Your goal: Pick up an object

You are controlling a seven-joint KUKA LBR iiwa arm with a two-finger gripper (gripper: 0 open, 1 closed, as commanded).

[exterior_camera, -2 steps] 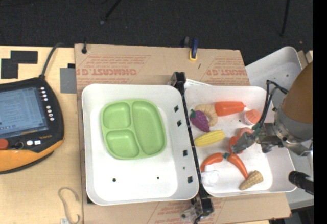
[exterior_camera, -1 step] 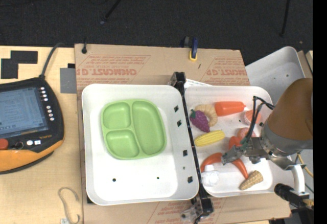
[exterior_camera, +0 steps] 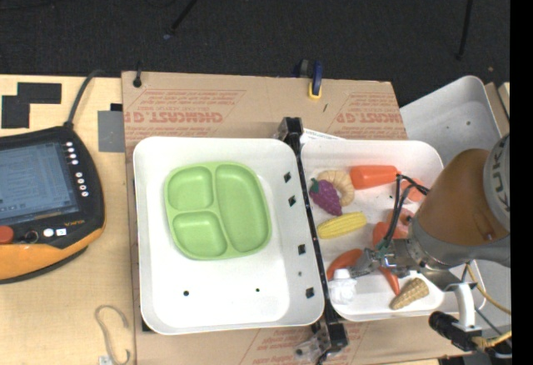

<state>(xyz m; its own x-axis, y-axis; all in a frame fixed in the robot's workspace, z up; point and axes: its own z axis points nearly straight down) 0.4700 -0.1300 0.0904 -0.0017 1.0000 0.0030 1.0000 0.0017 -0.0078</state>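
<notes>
My gripper (exterior_camera: 372,265) is low in the right bin (exterior_camera: 429,157), near its front, among the toy foods. A red chili (exterior_camera: 343,261) lies just to its left and small red pieces (exterior_camera: 389,279) sit beside and under it. A yellow corn cob (exterior_camera: 341,226) lies further back, with purple grapes (exterior_camera: 326,197), a tan bread-like piece (exterior_camera: 337,178) and an orange carrot (exterior_camera: 373,176) behind it. A waffle cone (exterior_camera: 408,295) and a white object (exterior_camera: 342,292) rest at the bin's front edge. The arm's orange band (exterior_camera: 458,205) hides the bin's right part.
The left bin (exterior_camera: 158,288) holds a green divided plate (exterior_camera: 218,209). A black divider (exterior_camera: 304,222) runs between the bins. A teach pendant (exterior_camera: 42,197) lies on the bench at the far left, and a blue and yellow clamp (exterior_camera: 315,80) sits at the cardboard's back edge.
</notes>
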